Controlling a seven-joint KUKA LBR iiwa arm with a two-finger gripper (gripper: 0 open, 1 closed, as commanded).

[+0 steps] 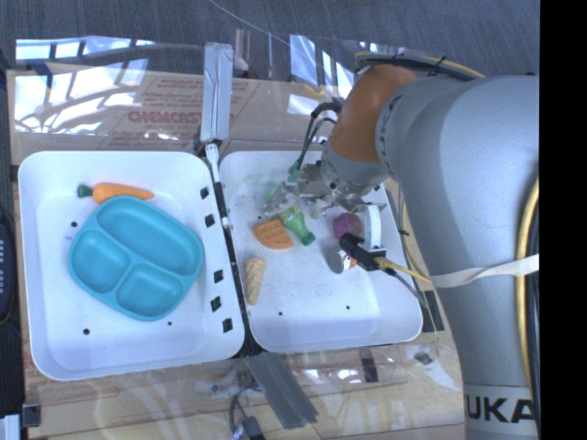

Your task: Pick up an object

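The grey arm (pixel 459 209) enters from the right side of the view and covers much of that side, its orange band (pixel 367 117) sitting above the wrist over the upper part of the right bin (pixel 312 324). Two shallow white bins lie side by side on the bench (pixel 110 108); the left bin (pixel 46 319) holds a blue divided plate (pixel 136 257) with three compartments, set at a slant near the bin's centre. A toy carrot (pixel 121 192), orange with a green end, lies just beside the plate's upper edge, near the top of the left bin. In the right bin, the gripper (pixel 316 193) is lowered among a small cluster of objects in the upper middle of the bin; whether it is apart, together or clamped on anything cannot be told from this view. Just below it lie a green toy item (pixel 297 225) and, touching or just beside that, an orange ridged piece (pixel 272 236). A purple object (pixel 346 223) sits to the right of these, under the wrist hardware. A pale yellow corn-shaped piece (pixel 253 279) lies apart from the cluster, near the bin's left wall and lower down. Further small greenish pieces (pixel 273 193) lie beside the gripper, too indistinct to identify.
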